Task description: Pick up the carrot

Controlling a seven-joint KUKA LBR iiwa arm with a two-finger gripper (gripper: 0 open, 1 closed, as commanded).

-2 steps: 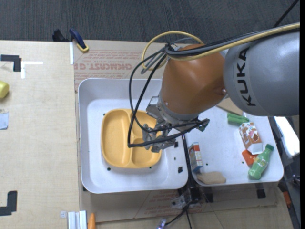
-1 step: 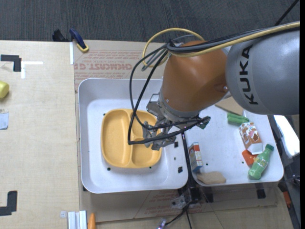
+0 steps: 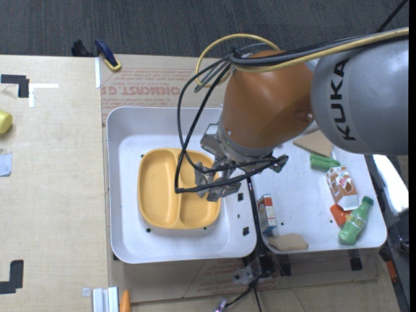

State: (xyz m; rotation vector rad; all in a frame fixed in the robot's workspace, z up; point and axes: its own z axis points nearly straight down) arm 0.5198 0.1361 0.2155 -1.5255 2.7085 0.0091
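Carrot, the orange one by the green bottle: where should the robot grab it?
Probably the bare orange stretch of the carrot, coming straight down from above. A packet covers its upper end and the green bottle crowds its right side, so only that lower-left part looks open. A sideways approach would likely bump them.

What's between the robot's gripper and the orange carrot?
In the camera view, a small red-and-white carton lies between the gripper and the orange carrot, with bare white bin floor beyond it.
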